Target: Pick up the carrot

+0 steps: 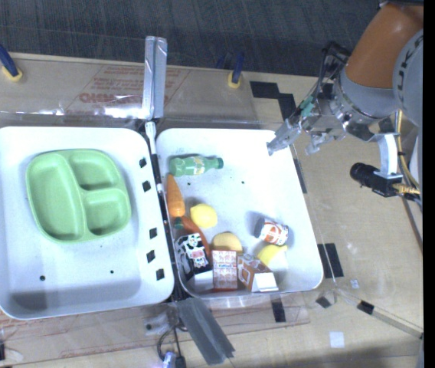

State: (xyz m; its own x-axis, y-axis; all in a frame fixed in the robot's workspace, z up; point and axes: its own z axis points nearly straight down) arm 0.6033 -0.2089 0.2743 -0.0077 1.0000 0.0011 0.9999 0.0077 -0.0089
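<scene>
A: Where is the pincer [277, 142] right now?

B: It hangs over the upper right corner of the right shallow white bin [298, 198], at the end of the grey arm with the orange band [382, 52]. I cannot tell whether it is spread or pressed together; nothing shows between its tips.

A: And the long orange carrot [174, 196]?

B: Well to the left of the pincer and lower down, lying along the left wall of that same bin. Its narrow end points toward a green plastic bottle [194, 165] lying on its side just above it.

A: What sits near the carrot?

B: A round yellow lemon-like fruit [204, 216] is just beside it on the pincer's side. Below the pincer, farther down the bin, lie a small red-and-white can [273, 231] and a cluster of small boxes [225, 271].

A: Anything else?

B: Far left of the pincer, the left white bin [18, 282] holds a pale green sectioned tray [80, 194]. Both bins rest on the tabletop [355, 228].
</scene>
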